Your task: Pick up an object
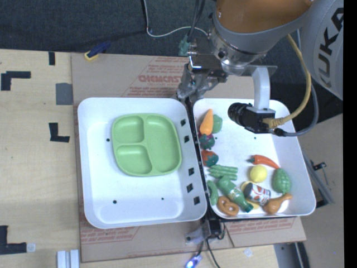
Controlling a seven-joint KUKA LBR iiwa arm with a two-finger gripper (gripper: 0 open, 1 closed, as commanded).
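My gripper point(189, 89) hangs over the far end of the divider between the two bins, just above the rim. It holds nothing that I can see. Closest to it, in the right bin point(290, 144), lies an orange carrot point(206, 121) with a green piece point(217, 124) beside it. Farther down the right bin's left side lie a red and green vegetable point(209, 157) and green beans point(224, 172). A red chili point(265, 161), a yellow lemon point(257, 173) and a green pepper point(281, 180) lie to the right.
The left bin point(95, 166) holds a green divided plate point(146, 144). A small can point(257, 193), a chicken leg point(276, 204), a brown pretzel point(227, 205) and a green cucumber point(213, 191) crowd the right bin's near edge. A black module point(245, 116) on the arm overhangs the right bin.
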